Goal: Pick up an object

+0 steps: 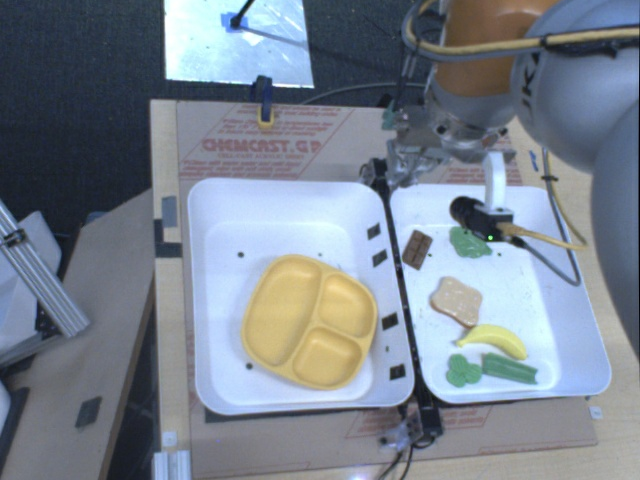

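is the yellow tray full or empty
Empty. All three compartments of the yellow tray show bare yellow plastic; the toast and banana lie in the right bin.

"chemcast gp" on brown sheet [300,126]

The yellow tray [310,320] fills the middle of the left bin [215,218]; I could pass along its bare far strip. In the right bin [585,343], toast [456,300] and banana [492,340] crowd the left half, with the right side open.
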Motion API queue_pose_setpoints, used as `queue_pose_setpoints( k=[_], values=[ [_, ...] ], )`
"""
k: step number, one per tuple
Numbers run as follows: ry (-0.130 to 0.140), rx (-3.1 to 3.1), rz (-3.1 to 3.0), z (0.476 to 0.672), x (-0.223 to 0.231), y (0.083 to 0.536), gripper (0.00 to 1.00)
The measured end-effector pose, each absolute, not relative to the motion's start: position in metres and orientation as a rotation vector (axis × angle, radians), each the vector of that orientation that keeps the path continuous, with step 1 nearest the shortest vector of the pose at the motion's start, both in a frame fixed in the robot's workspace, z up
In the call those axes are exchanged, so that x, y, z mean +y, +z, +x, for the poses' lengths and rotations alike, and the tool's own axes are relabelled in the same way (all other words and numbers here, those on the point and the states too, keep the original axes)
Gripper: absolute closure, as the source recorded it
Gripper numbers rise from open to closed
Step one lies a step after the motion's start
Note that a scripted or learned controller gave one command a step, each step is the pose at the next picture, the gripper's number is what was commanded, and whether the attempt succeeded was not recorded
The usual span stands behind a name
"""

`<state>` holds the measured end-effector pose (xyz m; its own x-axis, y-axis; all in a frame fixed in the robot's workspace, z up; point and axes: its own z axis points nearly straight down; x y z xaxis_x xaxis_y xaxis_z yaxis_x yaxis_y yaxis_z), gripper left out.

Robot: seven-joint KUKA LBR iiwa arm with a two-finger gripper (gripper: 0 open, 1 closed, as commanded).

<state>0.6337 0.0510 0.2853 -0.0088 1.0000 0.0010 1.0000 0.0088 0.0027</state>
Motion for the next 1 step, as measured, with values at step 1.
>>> queue_pose_setpoints(
  k=[1],
  values=[
    [0.003, 2.232, 2.211, 0.6447, 0.1066, 0.2656, 1.00]
  ],
)
